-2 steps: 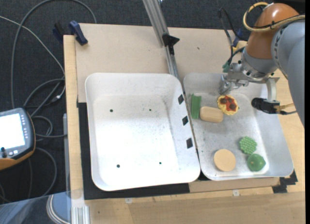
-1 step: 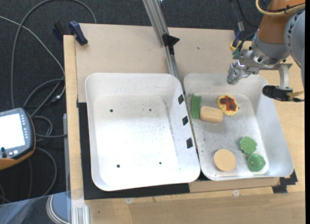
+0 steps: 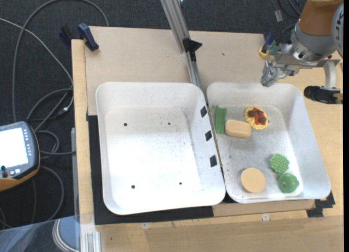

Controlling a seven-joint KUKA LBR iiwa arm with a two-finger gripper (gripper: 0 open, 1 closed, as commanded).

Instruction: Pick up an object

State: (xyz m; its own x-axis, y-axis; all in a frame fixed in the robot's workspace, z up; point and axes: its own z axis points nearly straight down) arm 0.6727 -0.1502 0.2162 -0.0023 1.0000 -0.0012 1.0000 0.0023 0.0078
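Our gripper (image 3: 269,80) hovers at the right bin's (image 3: 305,120) twelve o'clock rim; we cannot tell its jaw state. The pizza toy (image 3: 257,117) sits toward five o'clock, touching the tan block (image 3: 238,129), which risks nudging both.

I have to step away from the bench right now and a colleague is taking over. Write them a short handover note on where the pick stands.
Gripper: hovering above the far rim of the right bin, nothing seen between its fingers.
Things, all in the right bin: green block against the left wall, tan oblong piece beside it, yellow-and-red piece further right. Near end: tan round disc, green bumpy piece, green ball.
Left bin sits alongside.
Done: nothing picked up yet.
Left: choose one object, descend, close on it and lift.
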